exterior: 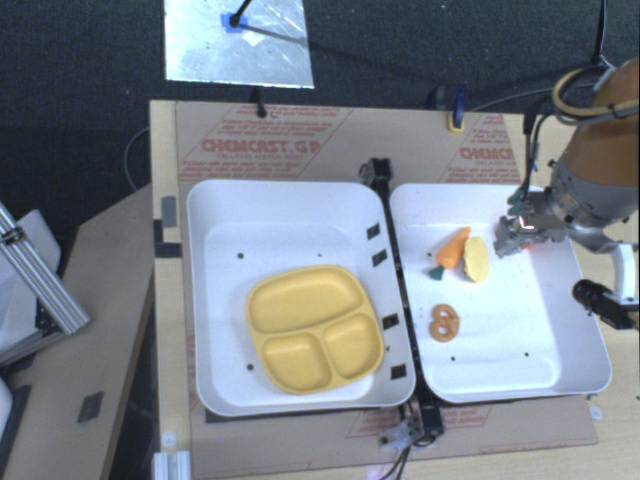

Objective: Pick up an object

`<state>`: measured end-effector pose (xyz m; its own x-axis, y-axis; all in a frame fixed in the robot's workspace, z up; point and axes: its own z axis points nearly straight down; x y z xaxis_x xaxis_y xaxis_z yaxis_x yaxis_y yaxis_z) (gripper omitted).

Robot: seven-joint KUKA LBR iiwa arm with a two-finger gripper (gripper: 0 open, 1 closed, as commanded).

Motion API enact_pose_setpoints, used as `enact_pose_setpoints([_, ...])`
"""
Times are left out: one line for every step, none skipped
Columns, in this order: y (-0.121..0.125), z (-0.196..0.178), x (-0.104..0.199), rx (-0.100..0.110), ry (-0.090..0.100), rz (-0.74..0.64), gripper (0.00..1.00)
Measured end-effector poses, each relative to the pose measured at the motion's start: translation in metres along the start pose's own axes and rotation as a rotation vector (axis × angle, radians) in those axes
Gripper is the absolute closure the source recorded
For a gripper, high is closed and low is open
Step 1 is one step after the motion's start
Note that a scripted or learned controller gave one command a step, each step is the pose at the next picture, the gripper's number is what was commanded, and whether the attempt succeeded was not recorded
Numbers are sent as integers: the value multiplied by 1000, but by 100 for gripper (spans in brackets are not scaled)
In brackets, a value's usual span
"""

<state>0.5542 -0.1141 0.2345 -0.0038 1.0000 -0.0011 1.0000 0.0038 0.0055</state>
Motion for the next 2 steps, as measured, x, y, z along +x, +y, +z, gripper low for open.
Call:
enact_pose_setpoints([-6, 10, 47, 5, 3, -5, 100])
enact_pose_setpoints([-13, 18, 96, 5, 3, -6, 100])
